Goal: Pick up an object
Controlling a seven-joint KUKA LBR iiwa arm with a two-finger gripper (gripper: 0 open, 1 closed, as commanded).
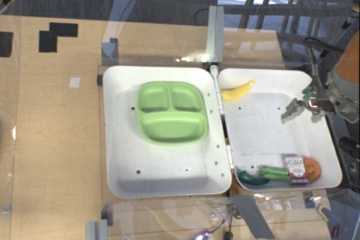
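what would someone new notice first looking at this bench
Probably the bright green divided plate, alone in the middle of the left bin. Next, the yellow banana in the right bin's far left corner, and the gripper reaching in over that bin from the right.

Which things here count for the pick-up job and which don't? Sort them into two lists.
For the job: gripper; banana; green tool; packet; orange ring, all in the right bin.

Lying about: green divided plate in the left bin.
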